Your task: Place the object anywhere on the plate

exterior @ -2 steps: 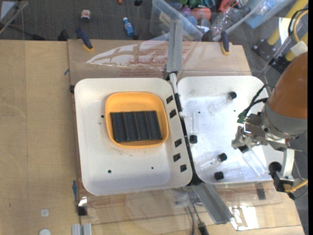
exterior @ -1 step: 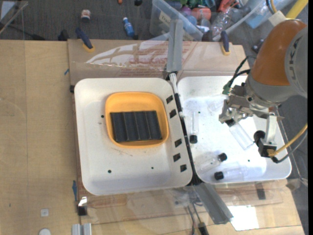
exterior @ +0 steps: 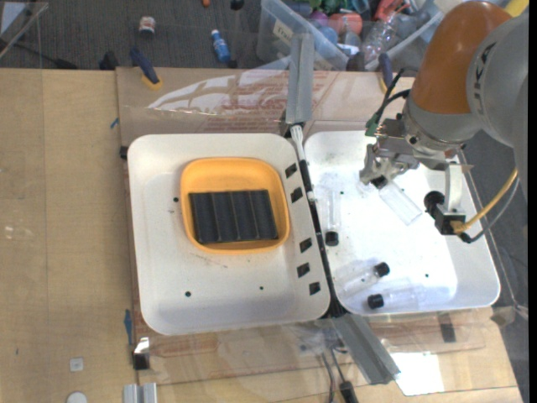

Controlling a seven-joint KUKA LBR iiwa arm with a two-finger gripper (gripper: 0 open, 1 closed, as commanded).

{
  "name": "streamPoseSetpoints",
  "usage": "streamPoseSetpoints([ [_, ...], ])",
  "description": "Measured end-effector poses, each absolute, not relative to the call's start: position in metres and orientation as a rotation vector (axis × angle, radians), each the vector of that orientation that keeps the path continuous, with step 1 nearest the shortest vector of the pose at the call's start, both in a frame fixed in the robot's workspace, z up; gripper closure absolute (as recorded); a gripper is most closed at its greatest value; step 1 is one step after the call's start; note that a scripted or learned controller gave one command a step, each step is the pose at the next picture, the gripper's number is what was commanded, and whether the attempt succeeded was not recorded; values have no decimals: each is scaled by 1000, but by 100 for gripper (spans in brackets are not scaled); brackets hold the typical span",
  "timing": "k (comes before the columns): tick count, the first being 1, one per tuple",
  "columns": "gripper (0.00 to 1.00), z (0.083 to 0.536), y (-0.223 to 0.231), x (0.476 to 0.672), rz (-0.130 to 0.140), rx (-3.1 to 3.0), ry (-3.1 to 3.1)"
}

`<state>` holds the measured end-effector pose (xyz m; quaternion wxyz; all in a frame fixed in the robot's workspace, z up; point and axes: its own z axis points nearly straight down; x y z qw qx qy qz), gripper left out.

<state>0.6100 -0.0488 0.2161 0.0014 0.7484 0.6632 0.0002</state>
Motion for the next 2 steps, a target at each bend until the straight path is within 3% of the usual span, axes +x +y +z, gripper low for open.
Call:
streamPoseSetpoints([
  [1,100,190,-33,665,1,2252,2186],
  [2,100,217,-12,667,3,2169,2266],
])
